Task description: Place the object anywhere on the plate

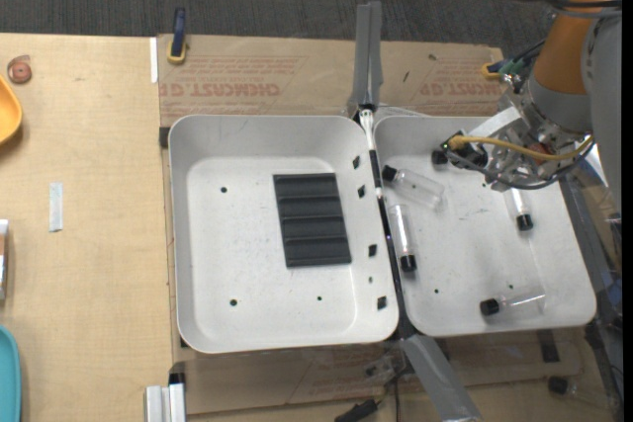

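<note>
Tubes of clear plastic with black caps lie in the white bin [554, 311] to the right of the flat black ribbed plate [312, 219], and none of them is on the plate, so the job looks hardly begun. The plate sits in the middle of the other white bin [198, 311], with nothing on top of it. One tube [415, 189] lies just right of the plate, past the wall between the bins. A second tube [402, 237] lies along that wall, also right of the plate. A third tube [520, 211] is far right of the plate, just under the end of the grey and orange arm [569, 64]. A fourth tube [512, 303] is far right of the plate and lower down. I cannot tell if the end of the arm is open or shut, or if it has the third tube. One tube must be picked up, carried left over the wall and set on the plate. That wall and a grey bar [368, 64] above it stand in the way. On the tan worktop [89, 262] left of the plate sit an orange dish [6, 119] and a blue-green thing [6, 380], both well away.
</note>
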You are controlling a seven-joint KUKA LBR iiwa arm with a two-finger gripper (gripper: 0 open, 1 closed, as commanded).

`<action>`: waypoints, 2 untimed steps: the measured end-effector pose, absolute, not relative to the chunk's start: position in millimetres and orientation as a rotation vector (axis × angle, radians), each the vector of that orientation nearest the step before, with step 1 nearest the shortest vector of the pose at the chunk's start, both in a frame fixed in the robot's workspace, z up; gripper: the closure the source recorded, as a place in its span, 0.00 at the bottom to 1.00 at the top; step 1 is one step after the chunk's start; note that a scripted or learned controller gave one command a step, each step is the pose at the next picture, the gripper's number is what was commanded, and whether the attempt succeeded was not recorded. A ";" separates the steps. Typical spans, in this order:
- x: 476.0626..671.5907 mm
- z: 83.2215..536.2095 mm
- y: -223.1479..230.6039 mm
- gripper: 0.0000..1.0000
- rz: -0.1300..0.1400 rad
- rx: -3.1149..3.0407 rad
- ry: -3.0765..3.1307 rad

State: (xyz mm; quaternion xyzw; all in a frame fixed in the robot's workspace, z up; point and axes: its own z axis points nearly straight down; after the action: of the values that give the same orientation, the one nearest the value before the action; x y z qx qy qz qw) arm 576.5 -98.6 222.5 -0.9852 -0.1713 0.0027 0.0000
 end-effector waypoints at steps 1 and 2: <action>643.8 272.7 -37.3 1.00 0.005 -3.098 -0.524; 645.9 239.0 22.4 1.00 0.009 -3.017 -0.877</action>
State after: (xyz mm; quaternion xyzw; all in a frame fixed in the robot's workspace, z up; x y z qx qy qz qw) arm 645.9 22.4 239.0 -0.9603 -0.2790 0.0029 -0.0001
